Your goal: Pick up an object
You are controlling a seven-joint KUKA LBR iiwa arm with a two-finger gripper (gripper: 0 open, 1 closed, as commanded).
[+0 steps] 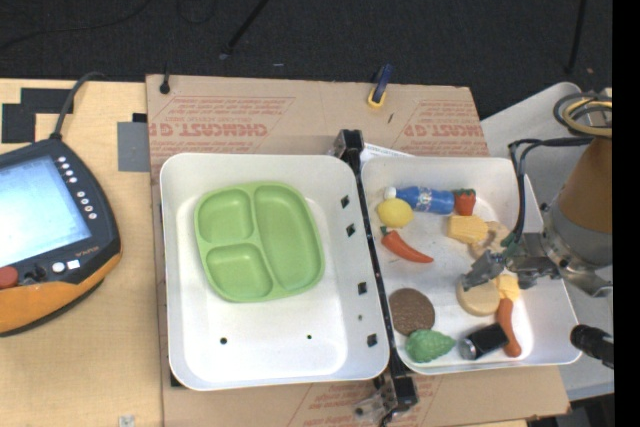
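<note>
White plastic bins sit side by side. The left bin [190, 335] has a green divided tray [260, 242] with bare floor along its near edge. The right bin [545, 350] is crowded: lemon [394, 212], blue bottle [425, 200], red chilli [407, 247], cheese wedge [467, 229], brown disc [411, 309], green lump [430, 345], black block [486, 340], orange sausage [510, 327]. The gripper [487, 267] is low near the bin's right wall, just above a tan round piece [478, 299]; whether its fingers grip anything cannot be told.
</note>
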